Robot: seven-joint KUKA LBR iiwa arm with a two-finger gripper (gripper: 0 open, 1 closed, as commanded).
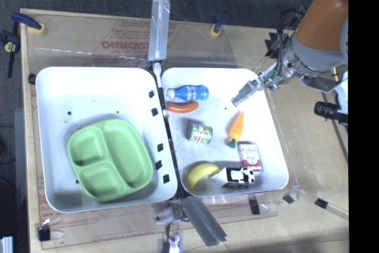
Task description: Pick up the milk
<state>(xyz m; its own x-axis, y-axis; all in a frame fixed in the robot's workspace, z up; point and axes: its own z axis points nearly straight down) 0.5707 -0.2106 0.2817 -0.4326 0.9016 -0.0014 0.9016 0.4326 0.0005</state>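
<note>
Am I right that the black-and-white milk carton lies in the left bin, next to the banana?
Not quite: the camera view shows the milk carton in the right bin, beside the banana. The left bin holds the green tray.

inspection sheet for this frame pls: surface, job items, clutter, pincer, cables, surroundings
Surface: two white bins, left bin and right bin, on a bench.
Job's things: milk carton, cow-patterned, lying at the right bin's near edge, untouched.
Clutter: blue bottle, sausage, green can, carrot, red carton, banana; green tray in left bin.
Grippers: pincer above the right bin's far right part, holding nothing.
Cables: dark wiring near the wrist.
Surroundings: blue clamps on the bench edge.
</note>
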